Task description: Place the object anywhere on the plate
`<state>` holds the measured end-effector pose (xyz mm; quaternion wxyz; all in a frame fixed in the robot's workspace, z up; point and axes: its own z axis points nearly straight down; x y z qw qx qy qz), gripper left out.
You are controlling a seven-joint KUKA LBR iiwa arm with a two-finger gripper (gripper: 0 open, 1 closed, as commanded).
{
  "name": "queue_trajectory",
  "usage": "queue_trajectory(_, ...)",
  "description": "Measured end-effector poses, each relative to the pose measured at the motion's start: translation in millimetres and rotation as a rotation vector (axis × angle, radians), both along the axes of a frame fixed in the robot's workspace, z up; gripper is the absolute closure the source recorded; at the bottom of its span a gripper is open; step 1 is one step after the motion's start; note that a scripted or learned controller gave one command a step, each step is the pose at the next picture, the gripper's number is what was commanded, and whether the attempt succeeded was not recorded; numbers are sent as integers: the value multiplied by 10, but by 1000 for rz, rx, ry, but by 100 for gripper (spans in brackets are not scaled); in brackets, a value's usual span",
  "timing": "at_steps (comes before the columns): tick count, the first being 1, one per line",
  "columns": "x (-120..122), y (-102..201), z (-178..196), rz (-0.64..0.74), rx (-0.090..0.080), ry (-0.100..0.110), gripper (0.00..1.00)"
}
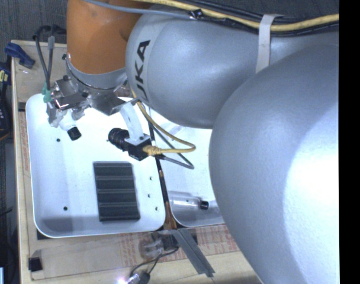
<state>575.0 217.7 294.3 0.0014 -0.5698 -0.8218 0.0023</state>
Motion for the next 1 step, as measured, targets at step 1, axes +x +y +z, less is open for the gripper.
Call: queue_trajectory(1, -734, -120, -1881, 200, 1, 3, 100)
